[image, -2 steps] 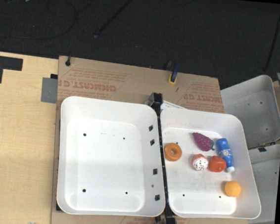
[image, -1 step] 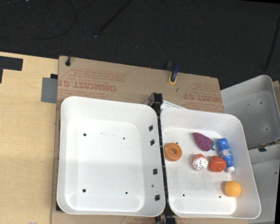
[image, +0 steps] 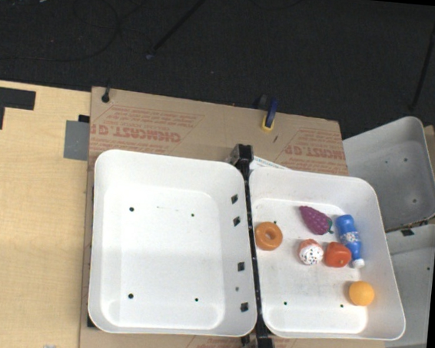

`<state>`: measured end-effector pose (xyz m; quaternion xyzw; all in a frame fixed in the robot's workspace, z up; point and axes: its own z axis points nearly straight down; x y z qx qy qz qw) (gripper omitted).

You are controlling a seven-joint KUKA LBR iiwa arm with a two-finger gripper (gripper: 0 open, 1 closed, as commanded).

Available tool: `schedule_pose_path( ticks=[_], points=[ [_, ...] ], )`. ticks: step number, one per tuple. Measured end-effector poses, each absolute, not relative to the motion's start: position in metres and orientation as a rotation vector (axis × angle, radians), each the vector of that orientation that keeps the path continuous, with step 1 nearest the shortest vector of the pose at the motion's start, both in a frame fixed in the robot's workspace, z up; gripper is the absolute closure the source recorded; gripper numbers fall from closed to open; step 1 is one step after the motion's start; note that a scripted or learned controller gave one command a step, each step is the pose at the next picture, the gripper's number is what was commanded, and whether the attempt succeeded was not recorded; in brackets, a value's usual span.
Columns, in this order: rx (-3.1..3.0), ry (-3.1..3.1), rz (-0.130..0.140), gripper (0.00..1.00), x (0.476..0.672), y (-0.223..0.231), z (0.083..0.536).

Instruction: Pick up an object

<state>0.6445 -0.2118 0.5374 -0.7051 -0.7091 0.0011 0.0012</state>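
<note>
The right bin (image: pixel 318 315) holds several small objects. An orange ring-shaped doughnut (image: pixel 268 236) lies near its left wall. A purple grape-like piece (image: pixel 315 219) sits toward the back, with a blue bottle (image: pixel 348 235) beside it on the right. A white ball with dark spots (image: pixel 311 254) rests in the middle, touching or nearly touching a red tomato-like object (image: pixel 337 255). An orange ball (image: pixel 360 292) lies alone toward the front right.
The left bin (image: pixel 115 189) sits beside the right one on a cardboard sheet (image: pixel 176 130) atop the wooden bench. A blue-and-yellow clamp (image: pixel 269 115) stands at the cardboard's back edge. A grey metal panel (image: pixel 399 169) lies at the right.
</note>
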Motion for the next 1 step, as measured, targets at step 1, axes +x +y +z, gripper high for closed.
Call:
schedule_pose_path(
  ticks=[1],
  points=[
    [-2.206, -2.219, 0.007, 0.0, 0.5554, -0.1277, 0.467]
  ],
)
